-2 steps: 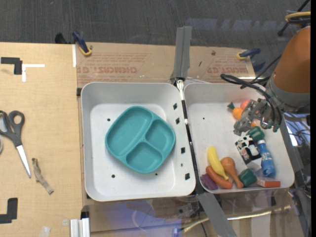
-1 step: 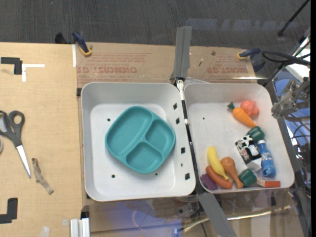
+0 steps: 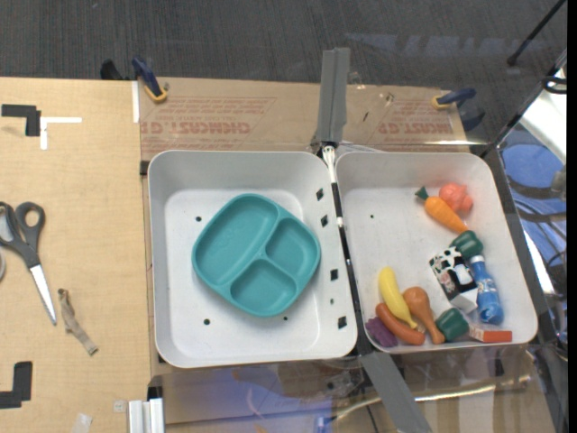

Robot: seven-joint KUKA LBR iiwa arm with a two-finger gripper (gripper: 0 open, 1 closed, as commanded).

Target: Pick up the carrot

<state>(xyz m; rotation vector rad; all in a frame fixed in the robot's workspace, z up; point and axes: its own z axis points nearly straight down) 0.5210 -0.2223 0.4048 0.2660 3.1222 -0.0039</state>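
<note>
The carrot (image 3: pixel 442 211) lies in the right bin (image 3: pixel 388 174), near its far right corner, touching a pink toy (image 3: pixel 455 196). Nearer, a heap overlaps: a banana (image 3: pixel 393 291) partly covered, a purple piece (image 3: pixel 380 333) mostly hidden.

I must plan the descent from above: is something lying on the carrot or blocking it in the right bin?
Nothing lies on the carrot; its top is open. A pink toy touches its upper right side, near the right bin back wall.

A lab or workshop: white bins (image 3: pixel 162 269) clamped to cardboard on a plywood counter (image 3: pixel 72 152), with scissors (image 3: pixel 32 251) at the frame's left.
</note>
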